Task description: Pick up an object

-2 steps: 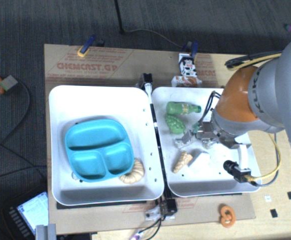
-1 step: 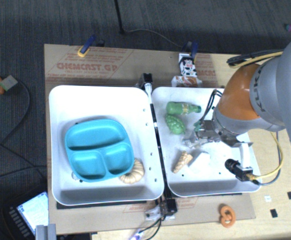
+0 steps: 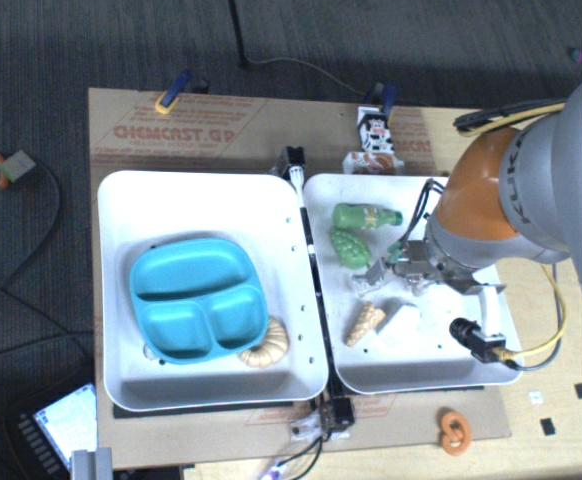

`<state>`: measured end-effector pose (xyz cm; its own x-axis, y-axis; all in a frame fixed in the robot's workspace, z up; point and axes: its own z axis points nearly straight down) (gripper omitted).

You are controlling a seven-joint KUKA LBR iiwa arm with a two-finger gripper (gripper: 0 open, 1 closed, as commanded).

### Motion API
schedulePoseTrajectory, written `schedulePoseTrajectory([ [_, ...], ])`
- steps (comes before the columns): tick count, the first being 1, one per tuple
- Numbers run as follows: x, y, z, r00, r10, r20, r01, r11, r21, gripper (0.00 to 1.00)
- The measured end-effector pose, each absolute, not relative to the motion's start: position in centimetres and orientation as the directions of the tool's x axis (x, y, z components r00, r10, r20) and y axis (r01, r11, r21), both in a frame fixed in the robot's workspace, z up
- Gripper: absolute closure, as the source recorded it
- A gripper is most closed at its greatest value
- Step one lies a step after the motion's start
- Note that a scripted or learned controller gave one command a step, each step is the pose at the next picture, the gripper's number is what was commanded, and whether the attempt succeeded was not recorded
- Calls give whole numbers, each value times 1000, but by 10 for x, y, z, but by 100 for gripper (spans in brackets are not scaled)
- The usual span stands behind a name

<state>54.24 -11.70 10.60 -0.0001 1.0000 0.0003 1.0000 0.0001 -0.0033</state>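
Nothing picked up yet: my gripper point(image 3: 379, 273) hangs low in the right bin point(image 3: 491, 368), fingers parted and holding nothing, between the green bottle point(image 3: 364, 216) and the cone shell point(image 3: 364, 324).

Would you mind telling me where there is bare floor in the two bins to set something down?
Left bin: bare along the far side above the blue tray; crowded near the beige ring. Right bin: bare along the near edge below the shell-like piece; crowded where the green bottle, green lump and gripper cluster.
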Motion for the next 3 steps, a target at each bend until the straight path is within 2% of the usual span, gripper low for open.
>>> schedulePoseTrajectory([
  [1,542,-117,115,-1,1000,0,1000,1,-4,100],
  [2,542,-117,115,-1,1000,0,1000,1,-4,0],
  [3,486,-104,89,2,1000,-2,1000,-2,8,0],
])
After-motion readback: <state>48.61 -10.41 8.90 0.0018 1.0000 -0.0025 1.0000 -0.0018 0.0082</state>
